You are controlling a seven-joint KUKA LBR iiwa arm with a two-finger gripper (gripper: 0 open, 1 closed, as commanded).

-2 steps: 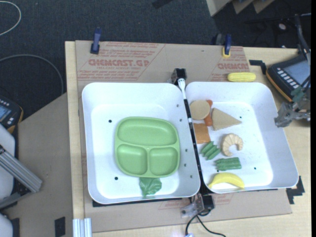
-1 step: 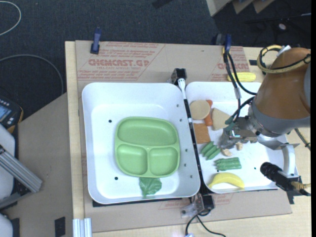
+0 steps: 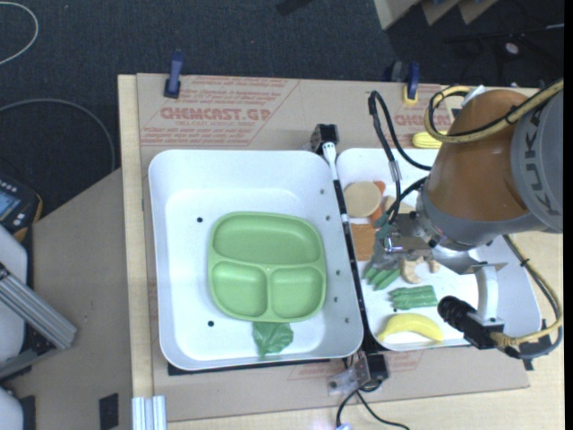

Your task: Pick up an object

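Apparently your end effector hangs over the green bean pods; grip state unreadable. At five o'clock, the banana looks light, smooth, rigid: pinch mid-body.

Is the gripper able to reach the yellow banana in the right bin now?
Probably yes. The banana lies uncovered near the bin's front edge, just below the gripper, with only green pieces between them.

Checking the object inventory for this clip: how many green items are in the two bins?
4: a divided tray and leafy piece in the left bin; bean pods and a green piece in the right bin. The arm may hide more.
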